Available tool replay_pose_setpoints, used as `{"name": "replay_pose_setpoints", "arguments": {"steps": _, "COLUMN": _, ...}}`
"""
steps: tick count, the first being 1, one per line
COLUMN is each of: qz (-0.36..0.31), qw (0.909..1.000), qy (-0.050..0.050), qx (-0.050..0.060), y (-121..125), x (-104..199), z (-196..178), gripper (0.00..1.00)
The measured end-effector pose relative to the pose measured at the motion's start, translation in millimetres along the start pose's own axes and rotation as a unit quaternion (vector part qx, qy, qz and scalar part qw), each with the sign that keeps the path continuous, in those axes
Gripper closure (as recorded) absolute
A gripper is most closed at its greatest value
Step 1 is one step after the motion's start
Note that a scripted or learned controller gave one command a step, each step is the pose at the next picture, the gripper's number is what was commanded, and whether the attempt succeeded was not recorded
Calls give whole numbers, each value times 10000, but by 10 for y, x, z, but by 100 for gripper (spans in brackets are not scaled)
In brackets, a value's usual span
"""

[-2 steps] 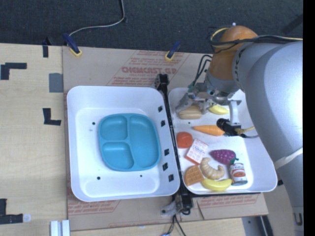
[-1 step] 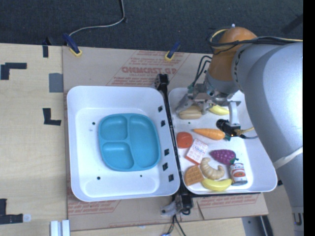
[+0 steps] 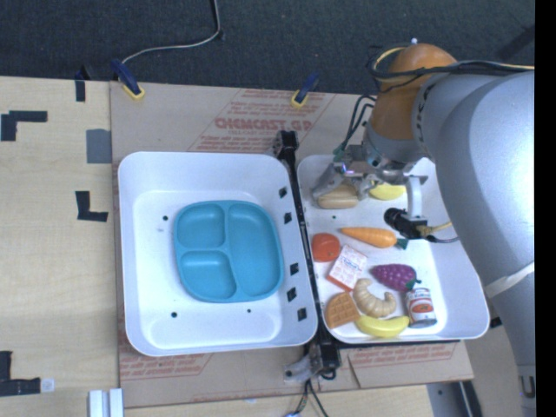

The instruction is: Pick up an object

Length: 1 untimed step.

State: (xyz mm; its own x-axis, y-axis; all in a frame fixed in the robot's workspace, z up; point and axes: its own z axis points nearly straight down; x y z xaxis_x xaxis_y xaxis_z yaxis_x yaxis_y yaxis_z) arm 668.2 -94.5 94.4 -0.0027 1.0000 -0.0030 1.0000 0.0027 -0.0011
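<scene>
My gripper (image 3: pixel 349 183) is low in the far end of the right bin (image 3: pixel 452 272), open, with its fingers spread just above a tan bread roll (image 3: pixel 337 200). Nothing is held between them. A yellow lemon (image 3: pixel 387 191) lies just to the right of the gripper. Nearer the front lie an orange carrot (image 3: pixel 369 236), a red tomato (image 3: pixel 325 247), a white and red packet (image 3: pixel 347 266), purple grapes (image 3: pixel 393 275), a croissant (image 3: pixel 373 300), a waffle (image 3: pixel 340 309), a banana (image 3: pixel 382 325) and a small can (image 3: pixel 420 304).
The left bin (image 3: pixel 139 189) holds a blue divided plate (image 3: pixel 228 250). A black divider (image 3: pixel 294 224) runs between the bins. The grey arm (image 3: pixel 486 163) covers the right bin's far right side. Yellow clamps (image 3: pixel 129 81) sit at the cardboard's far edge.
</scene>
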Motion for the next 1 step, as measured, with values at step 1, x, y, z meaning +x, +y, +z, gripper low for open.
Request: {"name": "replay_pose_setpoints", "arguments": {"steps": 1, "qz": 0, "qw": 10000, "qy": 19, "qx": -15, "y": -682, "x": 441, "z": -911, "gripper": 100}}
